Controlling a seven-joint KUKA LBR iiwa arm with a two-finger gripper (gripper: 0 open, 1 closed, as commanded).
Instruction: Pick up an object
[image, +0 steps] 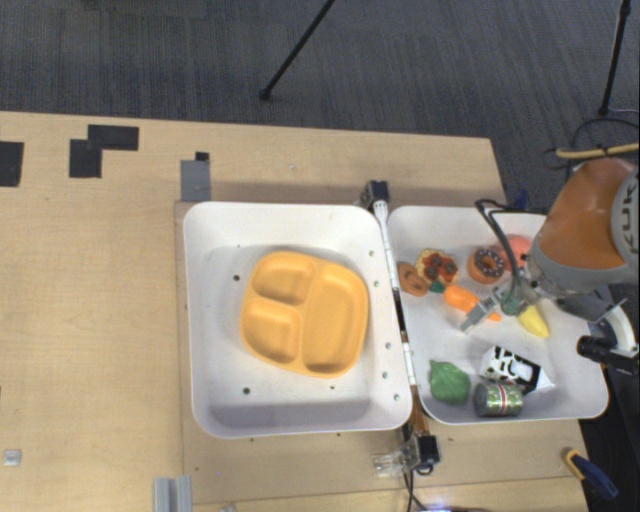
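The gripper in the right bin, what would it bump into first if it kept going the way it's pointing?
Probably the orange carrot-like toy. The gripper points down and left toward it, in the right bin. The toy sits just past the tip, though height above it is hard to judge.

The grey arm (590, 225) reaches in from the right, its hand (487, 310) lowered and angled leftward.

light wooden bench (90, 330) carries two shallow white bins side by side, touching along middle. left bin (215, 400) holds yellow divided tray. right bin (580, 405) holds small toy food and a can. black tape patches (100, 148) stuck on bench top at far left. grey metal bracket (195, 178) stands at left bin's far corner. small clamp with cable (420, 452) sits at near edge between bins.
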